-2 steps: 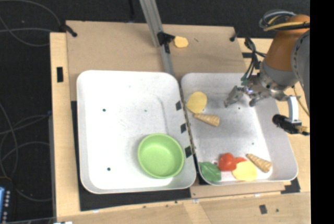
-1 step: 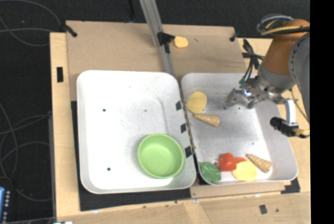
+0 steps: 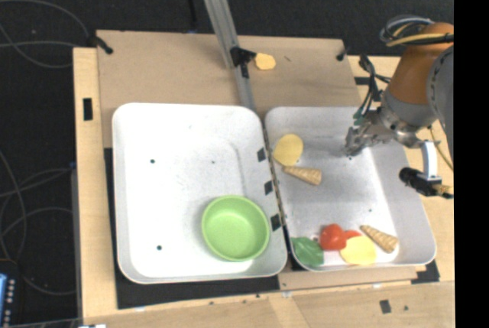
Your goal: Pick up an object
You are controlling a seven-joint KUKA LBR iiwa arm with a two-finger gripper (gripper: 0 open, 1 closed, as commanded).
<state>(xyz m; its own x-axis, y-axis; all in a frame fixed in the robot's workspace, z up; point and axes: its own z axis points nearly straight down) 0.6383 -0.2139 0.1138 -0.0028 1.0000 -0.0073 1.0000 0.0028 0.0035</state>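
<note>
My gripper [image 3: 356, 140] hangs over the upper right part of the right bin [image 3: 397, 196], with nothing visible between its fingers. Left of it lie a yellow round piece [image 3: 289, 148] and a tan cone [image 3: 303, 175] near the bin's left wall. Along the front edge of the same bin sit a green piece [image 3: 307, 250], a red piece [image 3: 332, 236], a yellow piece [image 3: 359, 251] and a second tan cone [image 3: 380, 238]. A green bowl [image 3: 235, 227] rests in the front right corner of the left bin [image 3: 153, 166].
A slanted metal pole [image 3: 218, 13] rises from the bench behind the bins. A small yellow object [image 3: 265, 61] lies on the bench beside the pole's base. The grey arm with its orange band [image 3: 416, 70] enters from the right.
</note>
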